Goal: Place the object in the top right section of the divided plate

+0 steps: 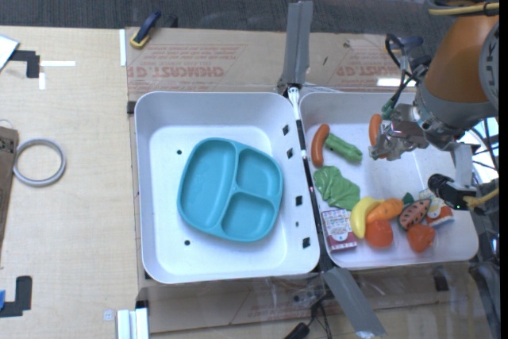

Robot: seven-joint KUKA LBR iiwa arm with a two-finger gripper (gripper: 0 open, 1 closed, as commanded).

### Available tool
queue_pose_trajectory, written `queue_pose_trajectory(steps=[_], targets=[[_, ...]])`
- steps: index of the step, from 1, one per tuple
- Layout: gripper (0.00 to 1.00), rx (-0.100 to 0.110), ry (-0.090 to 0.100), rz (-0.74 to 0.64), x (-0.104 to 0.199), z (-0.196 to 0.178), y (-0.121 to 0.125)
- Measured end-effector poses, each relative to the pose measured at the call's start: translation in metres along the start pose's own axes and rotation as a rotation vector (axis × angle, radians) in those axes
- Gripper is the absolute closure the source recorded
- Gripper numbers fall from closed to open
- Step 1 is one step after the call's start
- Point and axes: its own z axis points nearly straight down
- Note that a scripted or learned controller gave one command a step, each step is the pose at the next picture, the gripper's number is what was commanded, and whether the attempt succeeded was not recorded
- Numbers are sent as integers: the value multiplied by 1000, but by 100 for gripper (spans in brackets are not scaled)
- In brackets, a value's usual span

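Your arm (464,59) reaches in from the right and hangs its gripper (389,145) over the upper part of the right bin (468,254); from this slanted overhead view you cannot tell whether the fingers are open, closed or gripping anything. Just beside the gripper, on its left, lies a small orange piece (375,129), and whether the two touch cannot be made out. The other play food lies loose in the same bin: a red sausage (319,144) near the left wall, a green pickle (344,148) just beside it, a leafy green piece (336,187) below those, then a yellow banana (363,215), an orange piece (386,209), a red tomato (379,233) and a small printed carton (337,227) clustered along the lower edge. Your target, the blue divided plate (230,189), sits in the middle of the left bin (151,250), with nothing in its three sections. On the table (63,250) to the left rests a roll of tape (36,161).
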Motion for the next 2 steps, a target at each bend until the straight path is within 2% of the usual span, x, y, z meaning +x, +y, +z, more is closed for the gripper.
queue_pose_trajectory(steps=[2], targets=[[100, 2, -3, -2, -2, -17, 1]])
